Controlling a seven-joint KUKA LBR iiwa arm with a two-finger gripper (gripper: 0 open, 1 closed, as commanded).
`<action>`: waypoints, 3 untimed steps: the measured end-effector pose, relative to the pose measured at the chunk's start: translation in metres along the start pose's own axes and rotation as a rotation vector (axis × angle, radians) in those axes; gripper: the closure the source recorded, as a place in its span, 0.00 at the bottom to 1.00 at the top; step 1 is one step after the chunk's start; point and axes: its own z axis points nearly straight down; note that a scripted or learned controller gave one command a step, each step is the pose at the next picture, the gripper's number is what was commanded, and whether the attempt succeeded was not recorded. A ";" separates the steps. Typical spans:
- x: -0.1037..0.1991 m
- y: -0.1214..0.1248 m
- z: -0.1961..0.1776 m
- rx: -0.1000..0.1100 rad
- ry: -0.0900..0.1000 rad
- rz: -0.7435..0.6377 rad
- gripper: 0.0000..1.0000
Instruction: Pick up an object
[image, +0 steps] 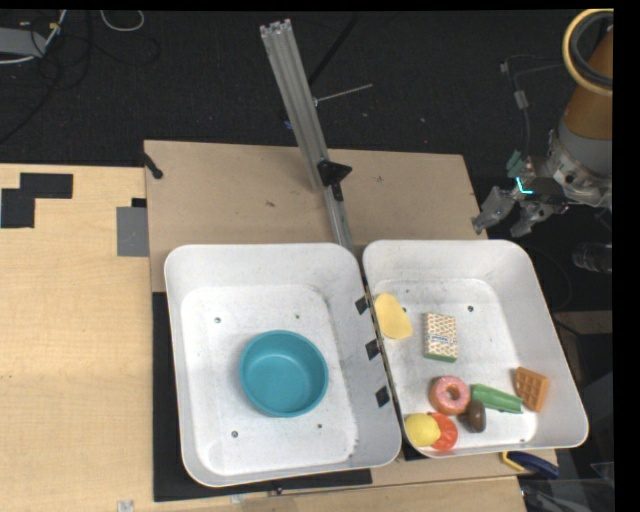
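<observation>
Below, spread across the bench: two white bins side by side, largest things present. Left bin with a teal bowl sitting near its middle, plenty of bare floor all round it. Right bin crowded along its near edge, back half bare and roomy. Up at the far right, beyond the right bin's back corner and well apart from everything inside: grey arm with its orange band, gripper hanging over the dark surround, off the bench. Cannot tell how the jaws stand; nothing seen between them. Inside the right bin, by size: yellow piece hard against the left wall; tan patterned block just beside it toward the middle; green stick lying flat, between a pink doughnut and a small waffle near the right wall; yellow and red fruit at the near left corner, touching the rim; small dark brown lump just beside the doughnut.
</observation>
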 end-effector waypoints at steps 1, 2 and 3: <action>0.000 0.000 0.000 0.000 0.000 0.000 0.00; 0.002 0.001 0.043 0.003 0.000 -0.001 0.00; 0.000 -0.003 0.086 0.003 0.000 0.000 0.00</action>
